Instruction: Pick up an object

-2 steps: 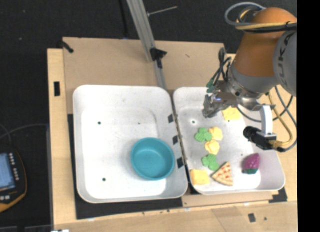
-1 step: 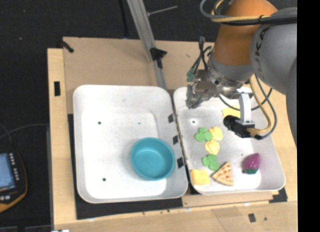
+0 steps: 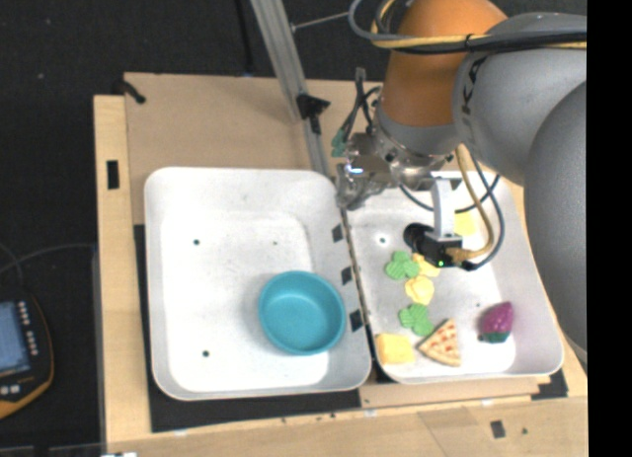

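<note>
The right bin (image 3: 523, 346) holds several small toy foods. A green leafy piece (image 3: 400, 267) lies near its middle, with a pale yellow piece (image 3: 420, 290) and a second green piece (image 3: 416, 319) below it. At the front lie a yellow block (image 3: 395, 348), a pizza slice (image 3: 441, 342) and a purple piece (image 3: 496, 321). A blue bowl (image 3: 299, 311) sits in the left bin (image 3: 197, 248). My gripper (image 3: 354, 181) hangs over the back left corner of the right bin, close to the divider between the bins, well behind the toys. Nothing shows held in it.
A grey metal strut (image 3: 281, 60) slants down from the top to the bins' back edge beside the gripper. A small black device with a green light (image 3: 433, 245) hangs on cables over the right bin. The big grey arm (image 3: 533, 100) covers the right bin's back right part.
</note>
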You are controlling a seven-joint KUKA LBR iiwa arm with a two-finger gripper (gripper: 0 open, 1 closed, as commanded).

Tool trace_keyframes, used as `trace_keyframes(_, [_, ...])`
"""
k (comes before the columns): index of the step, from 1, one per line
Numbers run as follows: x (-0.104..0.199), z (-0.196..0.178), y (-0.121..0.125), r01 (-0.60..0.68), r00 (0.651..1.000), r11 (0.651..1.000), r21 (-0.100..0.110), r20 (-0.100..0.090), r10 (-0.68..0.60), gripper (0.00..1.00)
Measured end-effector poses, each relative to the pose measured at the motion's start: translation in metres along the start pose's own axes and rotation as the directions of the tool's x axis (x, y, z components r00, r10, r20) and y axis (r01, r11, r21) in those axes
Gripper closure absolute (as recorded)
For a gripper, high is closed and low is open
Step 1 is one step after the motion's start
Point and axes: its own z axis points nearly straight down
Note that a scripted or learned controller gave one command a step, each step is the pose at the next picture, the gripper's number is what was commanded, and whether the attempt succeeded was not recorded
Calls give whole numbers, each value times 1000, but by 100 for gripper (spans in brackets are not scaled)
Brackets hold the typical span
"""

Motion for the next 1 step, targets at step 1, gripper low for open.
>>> trace_keyframes(1, [46, -1, 14, 1, 1000, 1000, -1, -1, -1, 100])
